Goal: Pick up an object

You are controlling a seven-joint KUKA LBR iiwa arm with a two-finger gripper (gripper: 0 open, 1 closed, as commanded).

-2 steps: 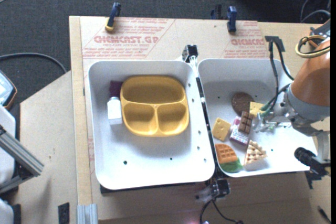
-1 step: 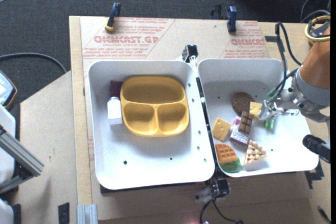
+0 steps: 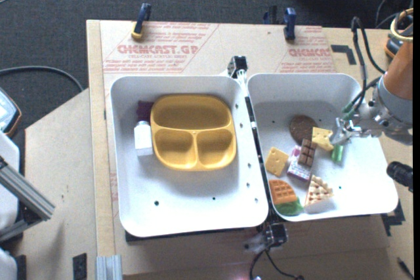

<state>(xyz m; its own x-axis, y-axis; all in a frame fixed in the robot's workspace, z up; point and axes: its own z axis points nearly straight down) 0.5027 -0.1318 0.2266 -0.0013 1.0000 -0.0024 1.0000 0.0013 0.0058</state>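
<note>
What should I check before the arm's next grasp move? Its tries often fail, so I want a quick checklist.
1. Gripper over right bin: ok.
2. Target near it, the cheese wedge and green piece: ok.
3. Anything between the fingers: cannot tell.
4. Nearby toys crowded, brown cookie touching the wedge: not ok.
5. Yellow tray in left bin, away from the arm: ok.

Arm: one, grey, orange band (image 3: pixel 401 79) above the wrist, entering from the right side and angled down and leftward. Wrist (image 3: pixel 384 108): grey, low, with dark cables running up behind it. Gripper (image 3: pixel 342 134): metallic, pointing left and down, at the end of the wrist; finger state too small and cluttered to judge.
</note>
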